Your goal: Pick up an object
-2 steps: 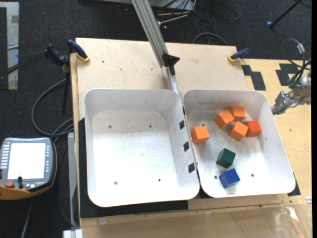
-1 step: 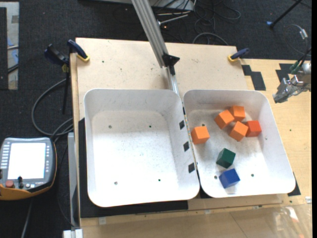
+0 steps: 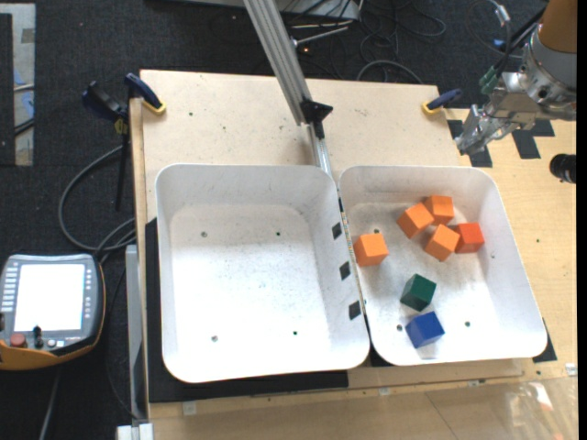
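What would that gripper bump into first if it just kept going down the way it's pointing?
Probably the bench. The gripper hangs outside the right bin, beyond its far corner, pointing downward. Straight on, it looks likelier to meet bare board or that rim than any block, though height is hard to judge from this slanted view.

Bright, even overhead light; the white bins are near blown out, their inner walls almost textureless. Shadows are soft and short, falling toward 6 o'clock under the blocks. Focus is fair, slightly soft throughout; the floor at 10 o'clock is dark and grainy.
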Tool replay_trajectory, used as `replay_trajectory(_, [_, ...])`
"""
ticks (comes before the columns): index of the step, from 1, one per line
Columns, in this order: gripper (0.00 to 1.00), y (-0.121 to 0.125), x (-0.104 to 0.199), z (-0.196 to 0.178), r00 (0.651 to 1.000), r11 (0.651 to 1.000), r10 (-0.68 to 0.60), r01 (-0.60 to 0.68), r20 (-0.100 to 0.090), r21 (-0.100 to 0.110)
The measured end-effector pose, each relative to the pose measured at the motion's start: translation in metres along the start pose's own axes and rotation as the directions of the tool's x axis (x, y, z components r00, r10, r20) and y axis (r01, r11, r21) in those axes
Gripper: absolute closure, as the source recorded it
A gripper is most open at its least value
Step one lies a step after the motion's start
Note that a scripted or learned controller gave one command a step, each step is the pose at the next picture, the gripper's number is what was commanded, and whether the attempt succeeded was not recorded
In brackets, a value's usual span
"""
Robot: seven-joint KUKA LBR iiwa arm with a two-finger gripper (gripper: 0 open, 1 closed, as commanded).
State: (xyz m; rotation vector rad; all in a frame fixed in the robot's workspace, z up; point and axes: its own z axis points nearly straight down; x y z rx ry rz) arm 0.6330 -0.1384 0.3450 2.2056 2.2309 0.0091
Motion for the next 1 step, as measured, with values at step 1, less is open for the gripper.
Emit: replay_trajectory(1, [1.0, 0.0384, -0.0544, -0.1876, 1.0, 1.0, 0.01, -0.01, 0.006, -0.003])
